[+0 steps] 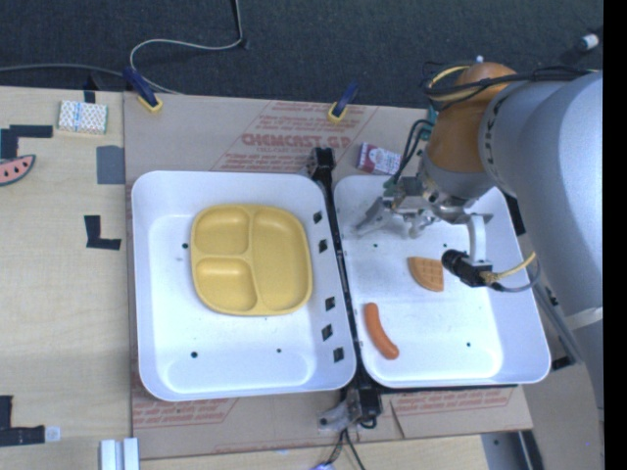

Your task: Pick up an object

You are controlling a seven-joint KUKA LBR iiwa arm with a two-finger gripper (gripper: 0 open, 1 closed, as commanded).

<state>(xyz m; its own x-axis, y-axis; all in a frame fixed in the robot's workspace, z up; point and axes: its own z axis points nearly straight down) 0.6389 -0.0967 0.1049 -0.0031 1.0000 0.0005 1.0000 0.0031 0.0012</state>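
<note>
In the right bin [509, 355] lie two objects: a tan waffle-like wedge [427, 272] near the middle and an orange sausage [381, 331] toward the front left. My gripper [394, 218] hangs over the back of the right bin, up and left of the wedge. Its silver fingers [370, 219] spread apart with nothing between them. A yellow divided plate [251, 259] rests in the left bin [157, 360].
The grey arm with its orange band [460, 135] covers the right bin's back right corner. A black divider [331, 262] runs between the bins. A small red and white packet [377, 159] lies on the cardboard behind the right bin. Cables trail along the back.
</note>
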